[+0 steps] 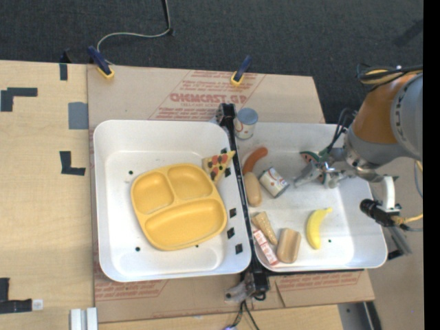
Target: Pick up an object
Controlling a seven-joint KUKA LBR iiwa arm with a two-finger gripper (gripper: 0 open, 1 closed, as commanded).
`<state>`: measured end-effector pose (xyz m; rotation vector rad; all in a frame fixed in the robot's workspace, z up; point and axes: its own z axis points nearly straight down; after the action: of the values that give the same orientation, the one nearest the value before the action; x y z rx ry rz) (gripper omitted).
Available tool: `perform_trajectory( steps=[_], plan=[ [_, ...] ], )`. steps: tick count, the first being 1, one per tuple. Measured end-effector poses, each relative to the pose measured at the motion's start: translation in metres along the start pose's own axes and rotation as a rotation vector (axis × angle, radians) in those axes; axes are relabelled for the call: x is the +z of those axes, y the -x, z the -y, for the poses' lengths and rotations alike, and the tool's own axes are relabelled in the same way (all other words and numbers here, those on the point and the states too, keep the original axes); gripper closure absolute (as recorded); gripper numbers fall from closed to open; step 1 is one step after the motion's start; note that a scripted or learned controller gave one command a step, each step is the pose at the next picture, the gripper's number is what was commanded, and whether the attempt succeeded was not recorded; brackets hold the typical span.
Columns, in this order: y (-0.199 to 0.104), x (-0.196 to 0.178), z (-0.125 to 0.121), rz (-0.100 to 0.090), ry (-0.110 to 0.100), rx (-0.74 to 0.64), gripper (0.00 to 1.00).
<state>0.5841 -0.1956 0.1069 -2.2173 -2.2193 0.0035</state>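
Gripper [307,170] over right bin [357,256] near its far edge, grasp state indeterminate. Banana [315,227] toward near right corner. Yellow divided plate [179,205] centred in left bin [110,205].

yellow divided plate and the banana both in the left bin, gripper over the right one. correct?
Not quite. The camera view shows the banana in the right bin, not the left. The yellow divided plate is in the left bin, and the gripper is over the right one.
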Motion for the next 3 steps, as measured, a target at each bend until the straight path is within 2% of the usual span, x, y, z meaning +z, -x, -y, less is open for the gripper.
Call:
perform_trajectory(
  steps=[1, 2, 3],
  plan=[
    [0.018, 0.020, -0.012, 0.002, 0.006, 0.000, 0.00],
    [0.018, 0.010, -0.013, 0.006, 0.011, 0.000, 1.00],
    [0.018, 0.010, -0.013, 0.006, 0.011, 0.000, 0.00]
  ],
)
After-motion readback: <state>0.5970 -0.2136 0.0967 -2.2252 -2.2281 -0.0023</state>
